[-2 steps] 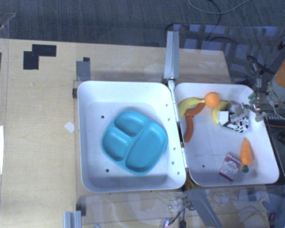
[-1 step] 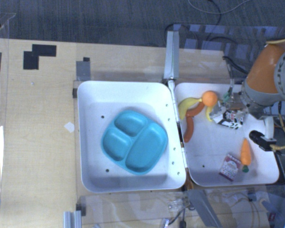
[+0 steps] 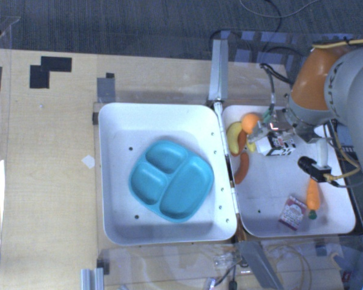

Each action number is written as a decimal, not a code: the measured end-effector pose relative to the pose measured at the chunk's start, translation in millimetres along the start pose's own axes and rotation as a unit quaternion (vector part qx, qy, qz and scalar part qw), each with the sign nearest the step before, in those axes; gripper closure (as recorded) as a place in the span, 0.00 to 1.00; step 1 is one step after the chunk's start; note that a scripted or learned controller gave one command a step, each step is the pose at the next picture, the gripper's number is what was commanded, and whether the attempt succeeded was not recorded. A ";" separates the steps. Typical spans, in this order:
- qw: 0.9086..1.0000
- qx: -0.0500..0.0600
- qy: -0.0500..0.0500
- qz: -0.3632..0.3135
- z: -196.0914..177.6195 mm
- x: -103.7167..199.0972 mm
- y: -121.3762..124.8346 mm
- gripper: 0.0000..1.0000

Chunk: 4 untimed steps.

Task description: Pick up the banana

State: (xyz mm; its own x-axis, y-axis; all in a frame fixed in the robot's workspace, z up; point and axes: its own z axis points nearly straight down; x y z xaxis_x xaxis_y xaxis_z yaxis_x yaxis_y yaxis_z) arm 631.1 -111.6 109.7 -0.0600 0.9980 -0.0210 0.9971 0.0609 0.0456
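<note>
The yellow banana (image 3: 233, 137) lies curved against the left wall of the right bin (image 3: 345, 221), near its back corner. An orange fruit (image 3: 249, 123) rests against its upper right side. My gripper (image 3: 258, 139) hangs low just to the right of the banana, close to it, coming in from the right under the orange-banded wrist. I cannot see any object between the fingers, and their spread is too blurred to read.
A brown sausage (image 3: 241, 167) lies just below the banana along the bin wall. A carrot (image 3: 313, 197) and a small red-and-white packet (image 3: 293, 212) sit at the front right. The left bin (image 3: 118, 222) holds a blue divided plate (image 3: 172, 179).
</note>
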 end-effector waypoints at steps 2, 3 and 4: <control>0.999 -0.011 0.001 -0.036 -2.5 16.9 -83.1 0.00; 0.999 0.019 0.010 -0.042 -41.4 -45.3 -143.5 0.00; 0.991 0.017 0.011 -0.135 -183.5 -85.3 -126.2 0.00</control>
State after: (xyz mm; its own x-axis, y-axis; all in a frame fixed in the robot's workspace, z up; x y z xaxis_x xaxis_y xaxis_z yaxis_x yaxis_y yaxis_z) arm 501.9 -201.0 289.0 -0.3250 0.9457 -0.0070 0.9457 0.3250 0.0082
